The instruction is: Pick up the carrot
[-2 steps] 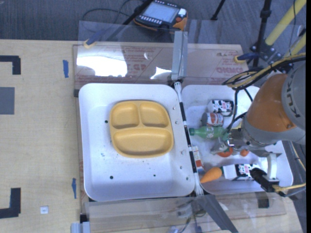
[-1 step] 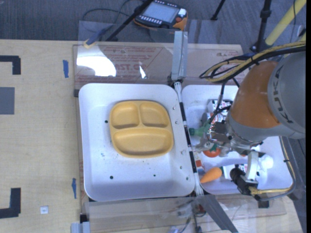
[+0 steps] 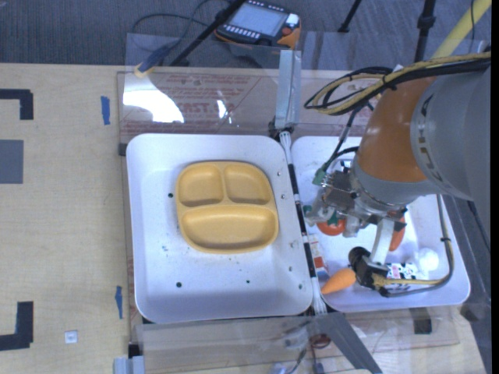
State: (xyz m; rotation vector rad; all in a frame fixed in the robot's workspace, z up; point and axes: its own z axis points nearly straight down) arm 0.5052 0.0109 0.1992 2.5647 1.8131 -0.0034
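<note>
Carrot point(image 3: 338, 281) lies at right bin's point(image 3: 456, 287) front-left corner, tool point(image 3: 365, 265) just beside it w/ finger state I can't tell; risk, I judge: tip skids off toward bin wall, so tool closes on nothing.

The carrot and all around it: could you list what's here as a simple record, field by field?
carrot: orange, lying in the right bin near its front left corner
gripper: low over the right bin, its tip right beside the carrot's thick end; a grasp cannot be confirmed
arm: grey with an orange band, reaching in from the right
right bin: also holds small items, partly hidden under the arm
left bin: holds a yellow plate
plate: three compartments, nothing in them
pendant: behind the bins
</note>
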